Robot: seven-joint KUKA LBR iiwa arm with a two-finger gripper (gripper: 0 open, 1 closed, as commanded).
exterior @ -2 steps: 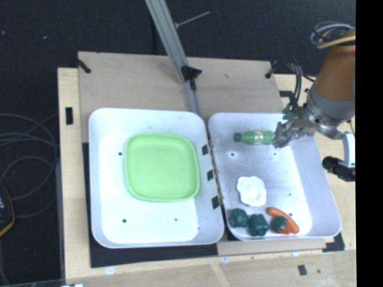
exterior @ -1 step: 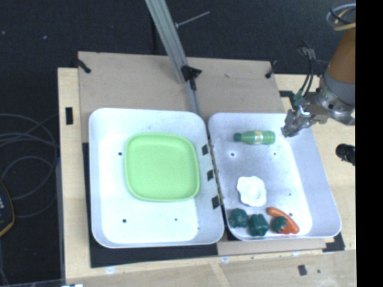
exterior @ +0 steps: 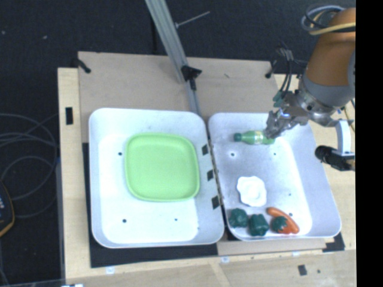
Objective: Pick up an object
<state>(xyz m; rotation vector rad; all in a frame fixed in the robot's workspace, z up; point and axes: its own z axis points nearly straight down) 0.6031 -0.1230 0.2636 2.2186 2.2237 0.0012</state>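
green plate (exterior: 161, 167) in left bin (exterior: 102, 178), grey pole (exterior: 167, 34)

The arm (exterior: 330, 58) is cut off by the right edge of the view, so its upper links are not seen. The gripper (exterior: 276, 126) is small and blurred where it meets the green bottle (exterior: 252, 138), and the bottle's right end is covered by it. The dark green items (exterior: 249, 220) at the near edge of the right bin (exterior: 302, 160) are too small to be identified. The tabletop (exterior: 72, 160) is cut off at the bottom edge.
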